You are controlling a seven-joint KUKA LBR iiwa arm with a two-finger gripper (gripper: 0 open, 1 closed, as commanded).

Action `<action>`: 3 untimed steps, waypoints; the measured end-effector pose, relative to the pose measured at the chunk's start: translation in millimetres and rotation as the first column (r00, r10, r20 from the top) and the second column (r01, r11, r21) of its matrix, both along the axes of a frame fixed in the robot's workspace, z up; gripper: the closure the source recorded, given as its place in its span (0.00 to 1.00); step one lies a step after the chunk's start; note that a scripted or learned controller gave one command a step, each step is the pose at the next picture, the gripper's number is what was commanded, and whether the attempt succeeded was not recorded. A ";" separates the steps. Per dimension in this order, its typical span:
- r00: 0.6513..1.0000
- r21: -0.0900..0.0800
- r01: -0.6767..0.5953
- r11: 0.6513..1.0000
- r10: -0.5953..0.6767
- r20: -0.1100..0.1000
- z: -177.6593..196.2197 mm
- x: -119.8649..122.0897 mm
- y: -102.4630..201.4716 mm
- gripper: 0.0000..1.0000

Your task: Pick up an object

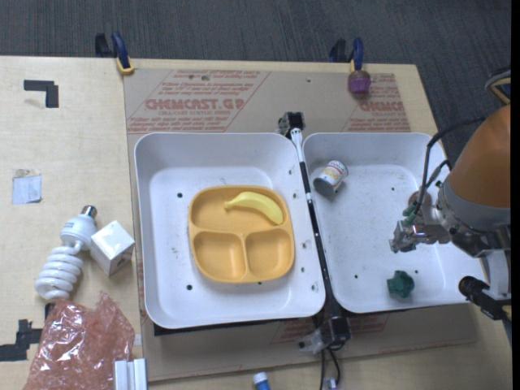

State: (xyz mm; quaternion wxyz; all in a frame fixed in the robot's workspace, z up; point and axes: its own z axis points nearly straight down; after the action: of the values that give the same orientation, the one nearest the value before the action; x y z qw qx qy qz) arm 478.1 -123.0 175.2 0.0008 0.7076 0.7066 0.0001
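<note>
Gripper (pixel 404 238) low over right bin (pixel 366 149) near its right wall, finger spread indiscernible, nothing visibly held; green object (pixel 400 283) just below it, by front edge.

Small can (pixel 330 175) tipped, dark-green lump (pixel 400 283), right bin (pixel 366 149)

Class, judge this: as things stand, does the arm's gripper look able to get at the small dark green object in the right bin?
Probably yes. The gripper hangs in the right bin, above the small dark green object, with bare bin floor between them.
</note>
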 end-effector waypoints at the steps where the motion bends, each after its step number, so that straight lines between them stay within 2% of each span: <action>1: 1.000 0.000 -0.003 1.000 0.003 -0.001 17.1 64.9 49.4 1.00; 2: 1.000 0.000 -0.003 1.000 0.003 -0.001 17.1 64.9 49.4 0.00; 3: 1.000 0.000 -0.001 1.000 0.001 -0.002 -76.8 66.4 8.9 0.00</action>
State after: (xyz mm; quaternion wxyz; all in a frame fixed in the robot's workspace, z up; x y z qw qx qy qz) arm 544.5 -114.1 98.3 0.0001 0.7074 0.7068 -0.0003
